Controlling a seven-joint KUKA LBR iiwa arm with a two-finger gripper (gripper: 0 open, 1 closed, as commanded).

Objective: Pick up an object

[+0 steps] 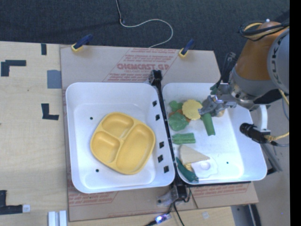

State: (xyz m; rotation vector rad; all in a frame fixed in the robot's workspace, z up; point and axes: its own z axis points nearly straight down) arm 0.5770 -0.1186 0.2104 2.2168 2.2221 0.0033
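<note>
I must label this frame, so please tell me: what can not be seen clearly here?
- Claw: blurred in the camera view; finger state unclear.
- Orange item: mostly hidden under the yellow disc and green pieces.
- Dark green item: partly covered by the white fried-egg toy.

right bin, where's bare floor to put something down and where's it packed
Bare floor in the right white bin lies along its right side, from the dark green stick down past the fried-egg toy. The left strip by the divider is crowded: round yellow piece, green pieces, tan wedge. The gripper hangs over the upper cluster.
</note>
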